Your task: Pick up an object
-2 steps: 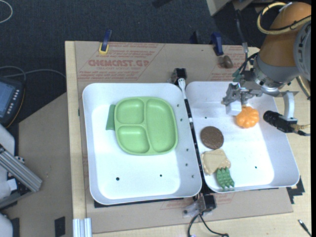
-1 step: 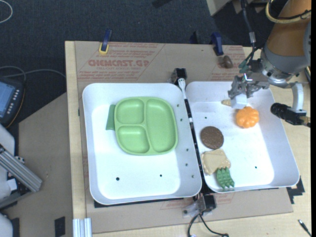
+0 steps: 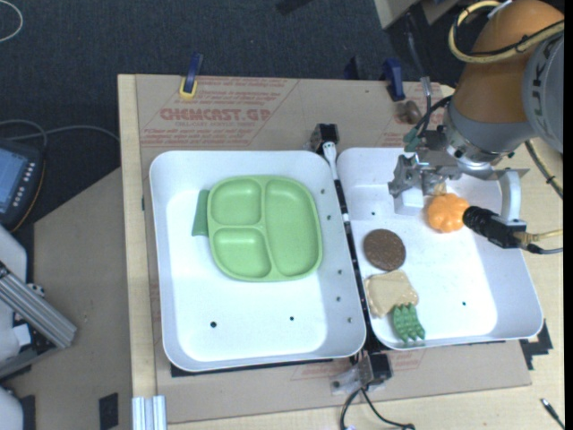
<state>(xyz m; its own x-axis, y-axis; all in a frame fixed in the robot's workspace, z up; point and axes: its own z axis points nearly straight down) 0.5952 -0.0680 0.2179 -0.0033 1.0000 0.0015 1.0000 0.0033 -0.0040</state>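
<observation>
My gripper (image 3: 414, 186) hangs low over the far part of the right bin (image 3: 501, 316). An orange, ball-like object (image 3: 445, 213) lies right beside it, on its near right side, touching or almost touching it. I cannot tell whether the gripper holds it. Nearer the camera, a brown round disc (image 3: 384, 248) lies by the bin's left wall. Below it sit a tan bread-like piece (image 3: 389, 290) and a small green ridged object (image 3: 407, 322).
The left bin (image 3: 179, 267) holds a green divided plate (image 3: 265, 227) with a darker green flat piece (image 3: 199, 213) showing under its left edge. The bins meet along a wall at the centre. The right bin's near right floor is bare.
</observation>
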